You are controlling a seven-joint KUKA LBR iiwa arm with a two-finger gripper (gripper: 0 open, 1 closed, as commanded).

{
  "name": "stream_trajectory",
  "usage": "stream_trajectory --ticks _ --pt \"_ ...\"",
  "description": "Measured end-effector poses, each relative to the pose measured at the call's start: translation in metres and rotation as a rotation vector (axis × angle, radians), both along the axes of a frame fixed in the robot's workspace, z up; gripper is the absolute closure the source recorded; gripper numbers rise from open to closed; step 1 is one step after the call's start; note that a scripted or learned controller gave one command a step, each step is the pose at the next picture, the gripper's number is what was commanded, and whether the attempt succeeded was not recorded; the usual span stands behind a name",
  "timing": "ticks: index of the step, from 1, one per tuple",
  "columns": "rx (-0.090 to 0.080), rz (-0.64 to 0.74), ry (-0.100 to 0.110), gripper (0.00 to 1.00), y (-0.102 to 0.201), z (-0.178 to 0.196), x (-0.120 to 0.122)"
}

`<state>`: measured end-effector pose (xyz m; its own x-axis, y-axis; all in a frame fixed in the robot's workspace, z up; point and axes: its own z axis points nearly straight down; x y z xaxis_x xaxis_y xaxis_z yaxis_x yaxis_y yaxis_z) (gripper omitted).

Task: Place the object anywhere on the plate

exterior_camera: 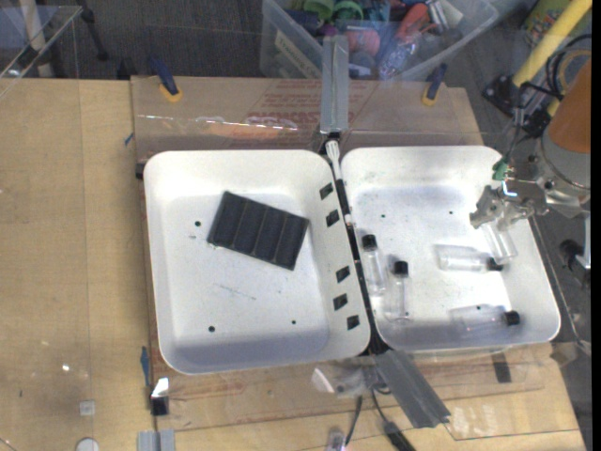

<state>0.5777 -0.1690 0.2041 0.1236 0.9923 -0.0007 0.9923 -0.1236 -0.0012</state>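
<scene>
1. Presently the gripper (500, 238) sits low over the right bin (441, 172), near its right wall; whether the jaws are open or closed cannot be told, since the metal parts blur into the white floor and a clear vial.
2. Just beside the gripper lies a clear vial with a black cap (467, 259), long axis roughly left-right, cap toward the right and close under the gripper. I see nothing clearly between the jaws, so no grasp is recorded.
3. Further out in the same bin: a second vial (484, 318) near the front right corner, axis left-right, cap to the right; a third vial (397, 289) and a fourth vial (372, 263) near the centre divider, both lying roughly front-to-back with caps toward the rear.
4. The plate (258, 230), a dark ribbed rectangle, lies in the left bin (188, 336), tilted so its long axis runs from upper left to lower right. Nothing rests on it.
5. Judgement: task is at the pick stage. All vials lie well apart from the plate. Remaining: secure one vial, lift, carry across the divider, set down on the plate.
</scene>
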Motion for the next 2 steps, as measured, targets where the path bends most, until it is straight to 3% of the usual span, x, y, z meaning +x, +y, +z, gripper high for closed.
stream_trajectory --ticks 1,2 --pt "0.0 -0.281 -0.001 1.0 -0.014 0.055 -0.055" --pt "0.0 -0.287 -0.001 1.0 -0.043 0.09 -0.098"
